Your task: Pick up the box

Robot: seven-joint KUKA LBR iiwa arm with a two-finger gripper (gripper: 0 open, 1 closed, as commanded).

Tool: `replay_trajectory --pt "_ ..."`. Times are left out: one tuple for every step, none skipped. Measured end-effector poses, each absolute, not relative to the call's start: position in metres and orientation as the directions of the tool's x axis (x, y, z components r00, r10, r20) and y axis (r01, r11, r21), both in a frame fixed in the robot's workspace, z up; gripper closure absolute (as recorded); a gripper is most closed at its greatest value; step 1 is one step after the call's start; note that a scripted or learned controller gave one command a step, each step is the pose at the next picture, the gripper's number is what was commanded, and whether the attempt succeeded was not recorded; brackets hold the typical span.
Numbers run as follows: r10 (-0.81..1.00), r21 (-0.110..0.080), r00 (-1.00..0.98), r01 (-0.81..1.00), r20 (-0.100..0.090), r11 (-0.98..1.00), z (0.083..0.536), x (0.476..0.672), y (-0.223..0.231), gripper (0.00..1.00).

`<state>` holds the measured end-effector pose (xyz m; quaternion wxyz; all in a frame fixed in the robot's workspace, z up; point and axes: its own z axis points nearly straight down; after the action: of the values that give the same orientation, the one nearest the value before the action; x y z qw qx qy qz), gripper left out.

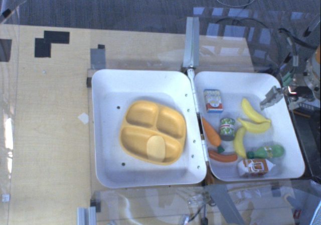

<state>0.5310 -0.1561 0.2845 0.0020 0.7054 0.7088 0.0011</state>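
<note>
**Approach step: box not yet picked**

The box (213,101) stands in the right bin (297,169), near its top-left corner, just beside the divider w/ the left bin (100,133). Bananas (253,118), a can (227,127), a carrot (211,132) and other toy food lie nearby but apart from it. The end effector (272,97) hangs at the bin's right rim, well apart from the box; jaws look apart, nothing between them. Judged step: reach, pre-grasp. Next move calls for travel left across the bin, clearing the bananas, then a descent over the box w/ jaws spanning its narrow sides.
</note>
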Motion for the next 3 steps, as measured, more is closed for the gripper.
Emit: replay_trajectory --pt "1.0 0.005 -0.025 1.0 0.0 0.025 0.291 0.51 -0.136 0.0" --pt "0.999 0.006 0.053 0.999 -0.001 -0.053 0.332 0.534 -0.104 0.0" --pt "1.0 0.002 0.023 1.0 0.0 -0.023 0.199 0.546 -0.113 0.0"
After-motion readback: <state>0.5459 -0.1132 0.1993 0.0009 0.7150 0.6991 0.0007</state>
